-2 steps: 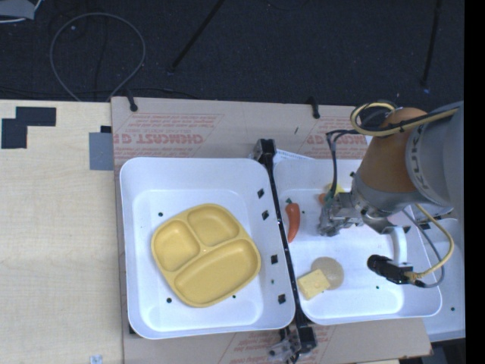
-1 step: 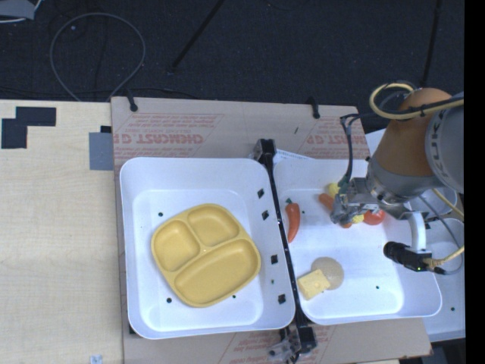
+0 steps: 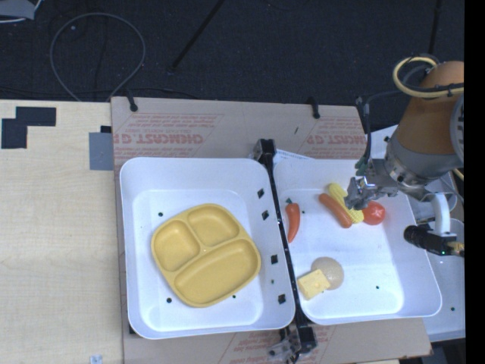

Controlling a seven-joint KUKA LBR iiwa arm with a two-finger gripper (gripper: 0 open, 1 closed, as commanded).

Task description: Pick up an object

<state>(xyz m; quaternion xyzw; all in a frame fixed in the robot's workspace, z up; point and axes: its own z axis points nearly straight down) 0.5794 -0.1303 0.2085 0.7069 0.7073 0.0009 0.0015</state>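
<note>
tray (image 3: pixel 204 255) yellow | bins (image 3: pixel 144 203) white | carrot (image 3: pixel 292 220) orange | tomato (image 3: pixel 373 214) red | cheese (image 3: pixel 313 283) pale yellow

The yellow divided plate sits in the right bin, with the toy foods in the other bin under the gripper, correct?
Not quite. The camera view shows the yellow divided plate in the left bin, not the right one. The rest holds: the toy foods, such as the carrot and the cheese wedge, lie in the other bin, where the gripper is.

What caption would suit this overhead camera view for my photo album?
Robot hand poised over yellow toy corn cob in right white bin; yellow divided plastic plate in left white bin.
</note>
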